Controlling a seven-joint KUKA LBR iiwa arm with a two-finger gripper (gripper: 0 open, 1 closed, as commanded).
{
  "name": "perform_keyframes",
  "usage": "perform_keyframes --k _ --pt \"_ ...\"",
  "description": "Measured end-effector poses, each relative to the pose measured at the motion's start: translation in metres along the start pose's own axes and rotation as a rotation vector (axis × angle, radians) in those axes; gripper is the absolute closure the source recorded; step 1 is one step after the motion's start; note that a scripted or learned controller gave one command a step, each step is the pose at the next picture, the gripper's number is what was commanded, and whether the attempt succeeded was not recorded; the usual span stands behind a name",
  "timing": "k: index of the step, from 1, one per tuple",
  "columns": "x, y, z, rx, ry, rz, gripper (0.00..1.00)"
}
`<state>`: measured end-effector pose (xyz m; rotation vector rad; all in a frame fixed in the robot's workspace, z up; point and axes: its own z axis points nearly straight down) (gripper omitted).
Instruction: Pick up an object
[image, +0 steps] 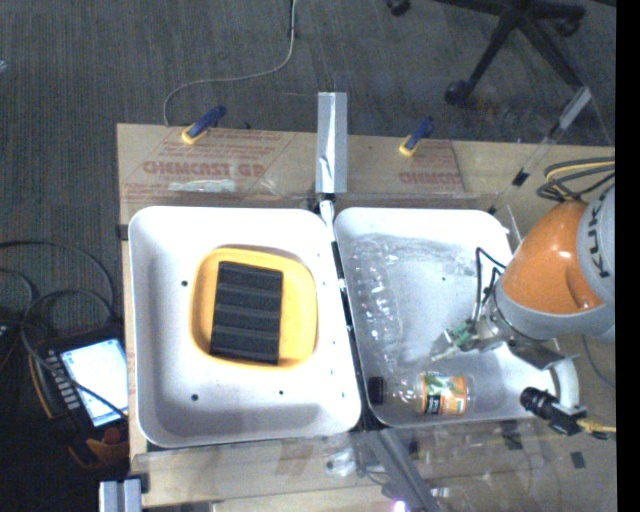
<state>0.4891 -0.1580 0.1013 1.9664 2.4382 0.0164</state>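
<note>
Two white bins sit side by side on your bench. The left bin (150, 330) carries a yellow tray (204, 300) with a black ribbed block (247, 311) lying on top of it, roughly in the bin's middle. The right bin (420, 225) is where your arm (555, 275) is working, reaching in from the right with its orange band over the bin's right edge.

Look at the near edge of the right bin: a clear plastic bottle (425, 393) lies on its side there, dark cap pointing left toward the divider, orange-and-green label around its right part. A crumpled clear plastic sheet (375, 290) spreads across the bin's left and middle floor, above the bottle.

Your gripper (462, 338) hangs low inside the right bin, near its right-hand side, just above and slightly right of the bottle's labelled end. The bottle is close to it but apart, with white bin floor between them. You cannot tell from this angle how the gripper is set; the arm's bulk and the small dark parts around the wrist hide that.
</note>
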Motion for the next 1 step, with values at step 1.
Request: perform_keyframes --k 1 --pt "0.0269 0.0024 -0.1125 0.015 -0.002 0.086 1.00"
